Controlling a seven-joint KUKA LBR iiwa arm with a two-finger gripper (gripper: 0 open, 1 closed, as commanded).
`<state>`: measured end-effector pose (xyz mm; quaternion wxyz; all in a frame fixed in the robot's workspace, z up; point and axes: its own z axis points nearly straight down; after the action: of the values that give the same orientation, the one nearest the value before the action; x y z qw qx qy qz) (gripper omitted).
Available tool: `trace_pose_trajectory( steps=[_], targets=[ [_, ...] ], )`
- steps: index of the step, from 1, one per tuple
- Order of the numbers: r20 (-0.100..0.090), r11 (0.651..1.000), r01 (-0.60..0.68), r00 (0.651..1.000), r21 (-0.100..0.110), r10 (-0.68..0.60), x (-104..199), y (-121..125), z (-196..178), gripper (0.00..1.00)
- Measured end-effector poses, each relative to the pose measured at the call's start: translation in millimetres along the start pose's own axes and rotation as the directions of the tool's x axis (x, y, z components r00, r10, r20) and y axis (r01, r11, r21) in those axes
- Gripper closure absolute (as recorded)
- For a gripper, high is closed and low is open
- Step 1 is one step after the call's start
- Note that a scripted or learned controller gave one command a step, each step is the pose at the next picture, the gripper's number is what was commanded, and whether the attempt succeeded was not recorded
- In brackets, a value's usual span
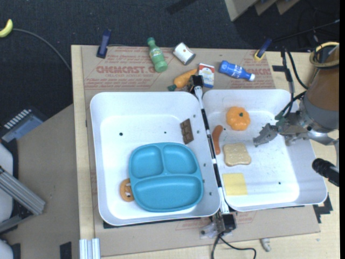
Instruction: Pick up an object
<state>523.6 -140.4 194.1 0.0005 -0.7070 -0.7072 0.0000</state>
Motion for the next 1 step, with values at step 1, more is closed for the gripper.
trace_pose_trajectory(
  steps=[1],
  targets=[
    [0.000,1.000,0.001,1.000,0.000,-0.001,21.5,102.0,59.4,0.00]
  ],
)
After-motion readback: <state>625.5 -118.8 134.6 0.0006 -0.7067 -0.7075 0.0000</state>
